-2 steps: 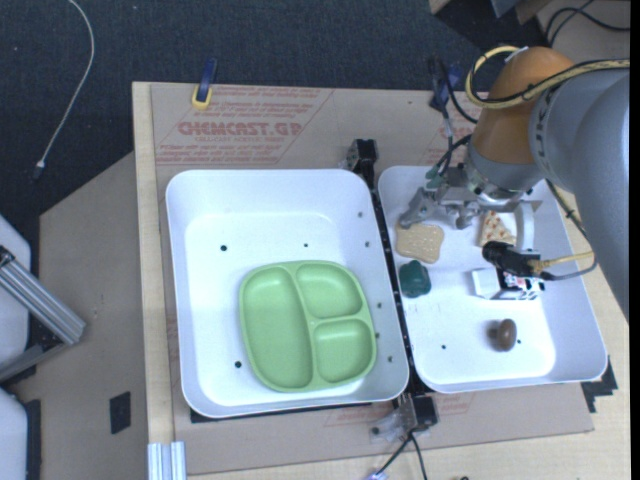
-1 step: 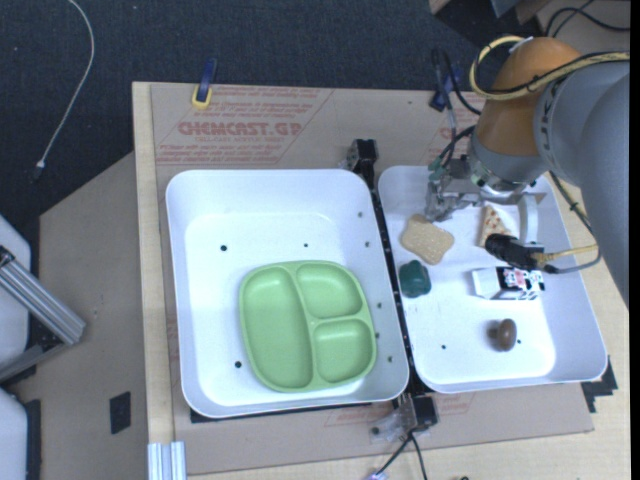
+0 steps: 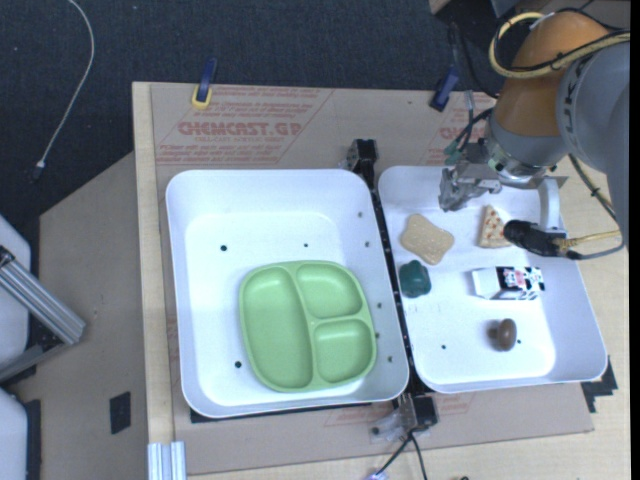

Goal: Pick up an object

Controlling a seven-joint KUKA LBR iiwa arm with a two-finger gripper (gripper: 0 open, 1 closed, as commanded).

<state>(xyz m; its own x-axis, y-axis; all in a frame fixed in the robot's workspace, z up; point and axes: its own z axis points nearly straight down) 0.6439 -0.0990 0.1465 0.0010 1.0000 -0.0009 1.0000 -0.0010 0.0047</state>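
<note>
Bread slice (image 3: 427,238) near bin's (image 3: 440,368) left wall

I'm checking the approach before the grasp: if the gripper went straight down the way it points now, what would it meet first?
Probably the bare floor of the right bin, near its back edge. The gripper hangs beside the tan bread slice, not over it, though depth is hard to judge.
</note>
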